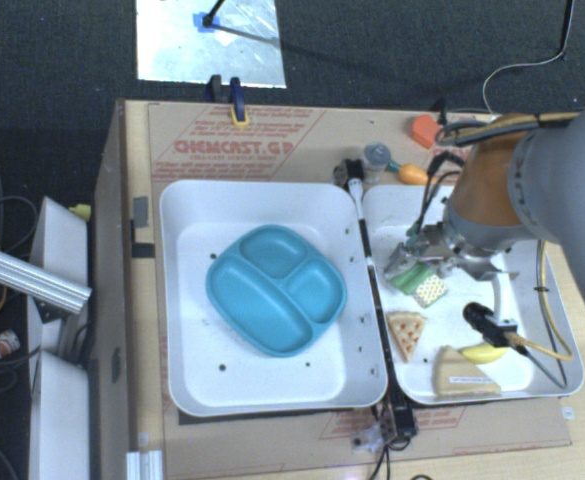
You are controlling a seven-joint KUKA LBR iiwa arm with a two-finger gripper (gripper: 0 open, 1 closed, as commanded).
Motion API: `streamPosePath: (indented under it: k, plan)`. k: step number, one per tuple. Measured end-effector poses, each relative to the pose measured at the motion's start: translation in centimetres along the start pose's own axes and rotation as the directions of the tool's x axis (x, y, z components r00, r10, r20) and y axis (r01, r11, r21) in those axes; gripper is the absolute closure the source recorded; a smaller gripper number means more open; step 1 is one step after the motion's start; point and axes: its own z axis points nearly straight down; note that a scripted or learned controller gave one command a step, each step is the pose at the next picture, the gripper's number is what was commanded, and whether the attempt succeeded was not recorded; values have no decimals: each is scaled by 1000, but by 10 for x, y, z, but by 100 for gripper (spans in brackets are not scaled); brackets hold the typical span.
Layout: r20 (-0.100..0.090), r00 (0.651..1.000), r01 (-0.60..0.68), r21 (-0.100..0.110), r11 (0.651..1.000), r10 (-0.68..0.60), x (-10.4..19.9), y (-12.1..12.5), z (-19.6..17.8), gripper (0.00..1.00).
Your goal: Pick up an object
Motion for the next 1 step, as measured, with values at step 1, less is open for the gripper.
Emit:
streamPosePath:
  k: [1]
  plan:
    - [0,1000,0,-2,1000,0,0,1,-11,100]
